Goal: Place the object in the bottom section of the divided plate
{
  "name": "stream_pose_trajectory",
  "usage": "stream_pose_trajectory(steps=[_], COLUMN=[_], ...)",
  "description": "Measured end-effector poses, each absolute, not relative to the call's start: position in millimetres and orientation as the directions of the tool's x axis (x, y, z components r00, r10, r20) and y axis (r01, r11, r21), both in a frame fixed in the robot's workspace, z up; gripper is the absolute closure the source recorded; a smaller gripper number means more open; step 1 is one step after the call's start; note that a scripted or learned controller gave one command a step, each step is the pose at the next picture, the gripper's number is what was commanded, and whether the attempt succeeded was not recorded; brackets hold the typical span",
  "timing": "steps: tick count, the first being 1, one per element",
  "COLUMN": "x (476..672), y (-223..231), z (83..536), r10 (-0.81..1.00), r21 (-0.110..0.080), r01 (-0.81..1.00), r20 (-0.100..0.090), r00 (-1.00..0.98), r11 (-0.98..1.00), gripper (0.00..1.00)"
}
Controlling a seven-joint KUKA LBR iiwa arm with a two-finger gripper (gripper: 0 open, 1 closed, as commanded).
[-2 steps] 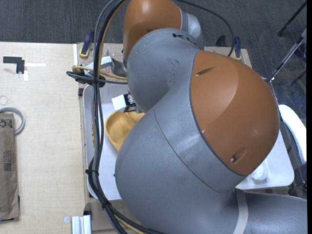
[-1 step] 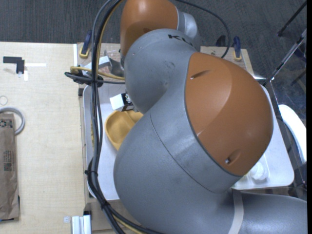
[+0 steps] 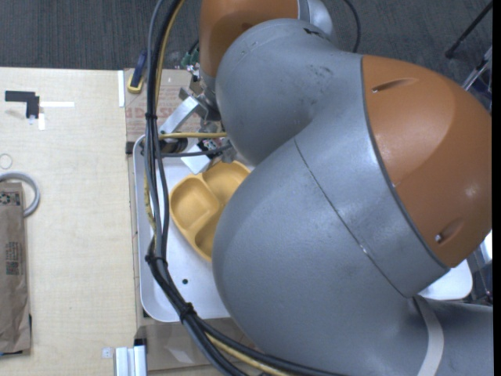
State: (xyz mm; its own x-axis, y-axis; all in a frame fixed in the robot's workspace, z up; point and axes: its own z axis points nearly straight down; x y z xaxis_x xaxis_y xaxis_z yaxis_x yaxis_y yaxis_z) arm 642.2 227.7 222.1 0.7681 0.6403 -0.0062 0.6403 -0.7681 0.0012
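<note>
A pale wooden bench top (image 3: 70,210) fills the area left of the divided plate, with a brown paper packet (image 3: 14,265) lying at its far left edge. To the right of the bench sits a shallow white bin (image 3: 160,296). The yellow divided plate (image 3: 200,206) rests inside this bin, its visible sections bare. Black cables (image 3: 156,210) run down just left of the plate. Right of the plate and covering its right side, the large grey and orange arm (image 3: 344,210) blocks most of the scene. The wrist seems to reach above the plate's upper edge, so the gripper's state cannot be told. The object to be placed cannot be made out, so its direction from the plate stays unknown
</note>
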Motion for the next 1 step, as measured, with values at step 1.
stream_pose_trajectory(steps=[1], x=[648.9], y=[226.9], z=[212.5], r10=[0.384], r21=[0.001], r01=[0.384], r20=[-0.003], r00=[0.923], r11=[-0.923], gripper=[1.0])
